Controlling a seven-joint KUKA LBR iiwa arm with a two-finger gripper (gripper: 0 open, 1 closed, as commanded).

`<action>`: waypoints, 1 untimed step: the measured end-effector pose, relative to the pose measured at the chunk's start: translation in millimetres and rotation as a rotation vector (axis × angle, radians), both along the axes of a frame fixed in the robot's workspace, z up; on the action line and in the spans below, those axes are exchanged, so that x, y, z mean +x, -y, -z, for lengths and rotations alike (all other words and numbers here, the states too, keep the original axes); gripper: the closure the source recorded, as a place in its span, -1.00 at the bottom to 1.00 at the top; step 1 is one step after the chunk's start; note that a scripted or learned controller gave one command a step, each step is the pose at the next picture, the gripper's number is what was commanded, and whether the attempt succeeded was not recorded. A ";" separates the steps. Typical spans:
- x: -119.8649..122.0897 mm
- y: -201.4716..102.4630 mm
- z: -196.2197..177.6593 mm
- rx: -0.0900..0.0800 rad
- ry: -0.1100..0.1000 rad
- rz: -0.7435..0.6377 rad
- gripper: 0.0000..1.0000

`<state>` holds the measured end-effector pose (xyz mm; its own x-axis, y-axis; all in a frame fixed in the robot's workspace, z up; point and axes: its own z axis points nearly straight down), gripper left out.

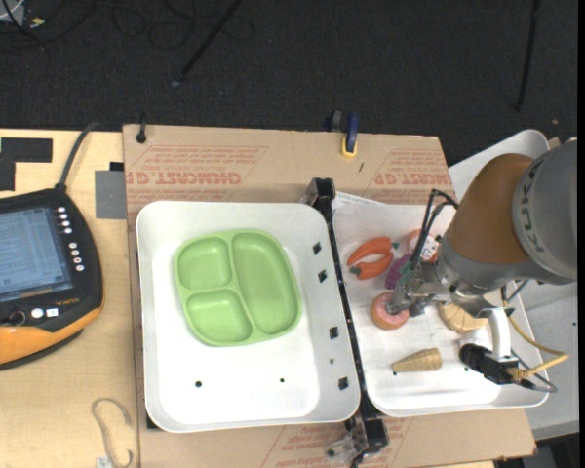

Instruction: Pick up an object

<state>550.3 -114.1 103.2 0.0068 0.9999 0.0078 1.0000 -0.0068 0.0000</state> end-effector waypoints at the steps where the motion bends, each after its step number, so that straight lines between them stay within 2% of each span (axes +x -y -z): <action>1: -4.1 -3.9 -43.6 -0.007 -0.001 -0.006 1.00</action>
